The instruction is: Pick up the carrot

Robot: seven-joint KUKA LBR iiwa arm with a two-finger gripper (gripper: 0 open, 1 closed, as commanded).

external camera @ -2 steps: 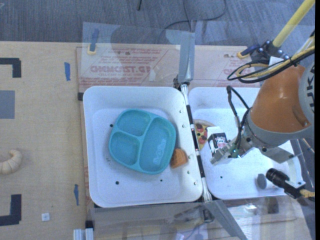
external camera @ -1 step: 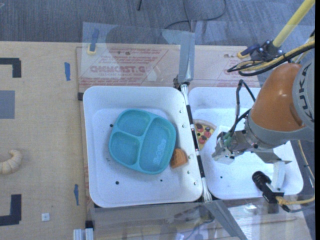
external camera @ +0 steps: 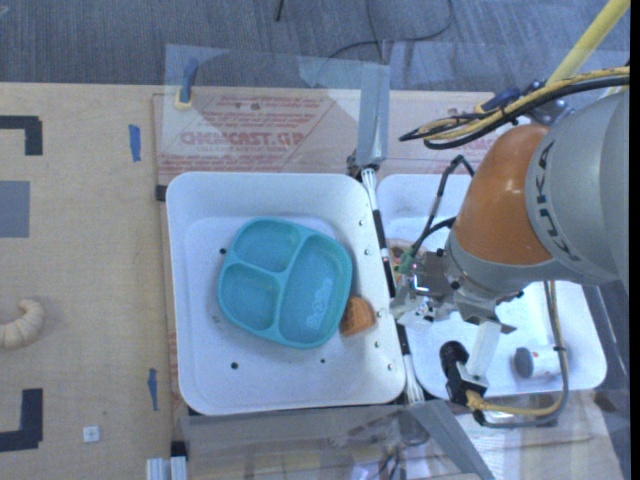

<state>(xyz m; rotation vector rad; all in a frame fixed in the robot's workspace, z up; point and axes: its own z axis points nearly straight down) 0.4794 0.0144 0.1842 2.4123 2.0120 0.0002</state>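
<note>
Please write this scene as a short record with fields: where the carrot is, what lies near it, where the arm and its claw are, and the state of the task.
carrot: small orange piece in the left bin, near that bin's right wall
nearest thing: teal divided plate; the carrot lies against its right edge
arm: grey with orange band, over the right bin
claw: by the wall between the bins, right of the carrot
task state: carrot not lifted; it lies on the bin floor
outside the bins: pale curved object on the bench at far left
</note>
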